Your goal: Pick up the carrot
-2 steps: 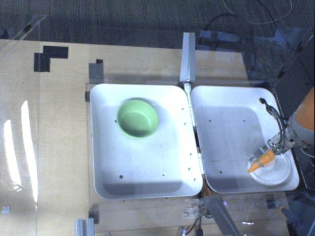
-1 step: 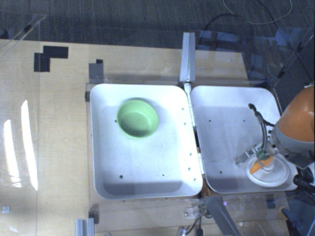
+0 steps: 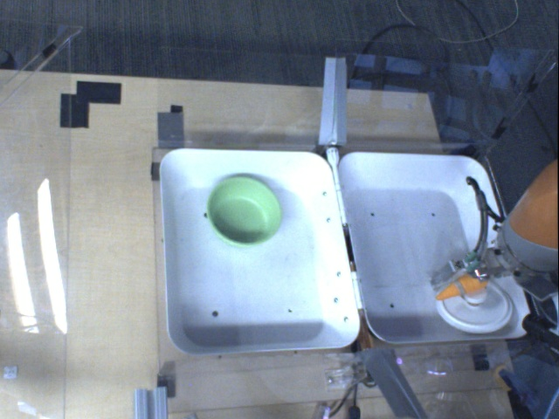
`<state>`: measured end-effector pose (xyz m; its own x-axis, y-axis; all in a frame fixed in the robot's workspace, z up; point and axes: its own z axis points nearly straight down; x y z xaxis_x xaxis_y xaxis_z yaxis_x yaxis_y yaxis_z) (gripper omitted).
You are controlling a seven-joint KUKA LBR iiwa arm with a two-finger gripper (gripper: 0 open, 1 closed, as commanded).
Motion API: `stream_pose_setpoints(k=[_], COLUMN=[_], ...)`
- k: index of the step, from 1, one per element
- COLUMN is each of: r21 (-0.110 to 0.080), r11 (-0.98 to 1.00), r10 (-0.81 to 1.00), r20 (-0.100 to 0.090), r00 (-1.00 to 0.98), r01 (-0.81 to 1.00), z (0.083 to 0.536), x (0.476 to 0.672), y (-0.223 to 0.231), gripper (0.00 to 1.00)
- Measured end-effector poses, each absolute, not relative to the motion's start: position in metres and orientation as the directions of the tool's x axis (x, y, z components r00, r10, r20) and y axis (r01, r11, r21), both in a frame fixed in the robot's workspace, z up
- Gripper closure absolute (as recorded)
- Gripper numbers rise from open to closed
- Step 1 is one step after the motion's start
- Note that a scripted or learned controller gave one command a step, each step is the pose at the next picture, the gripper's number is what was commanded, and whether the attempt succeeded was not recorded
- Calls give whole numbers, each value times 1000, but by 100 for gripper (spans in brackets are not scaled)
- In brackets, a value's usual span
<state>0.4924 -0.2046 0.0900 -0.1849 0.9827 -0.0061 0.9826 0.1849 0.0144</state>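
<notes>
Camera view: claw down over the carrot beside a white plate in the right bin; grip state unclear. Grasp step appears underway; next, lift.

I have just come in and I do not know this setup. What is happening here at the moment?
A robot arm reaches in from the right, over the right-hand bin. Its gripper is down at the orange carrot, which lies on a white plate in that bin's near right corner. Whether the carrot is already gripped cannot be told from this view. In the left-hand bin a green bowl stands alone, far from the arm.
</notes>
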Motion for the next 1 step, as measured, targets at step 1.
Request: stream_pose_setpoints(k=[1], r21=[24], r11=[192], r10=[981], r20=[-10], r00=[-192], r01=[981], z=[103], x=[497], y=[-203], gripper=[100])
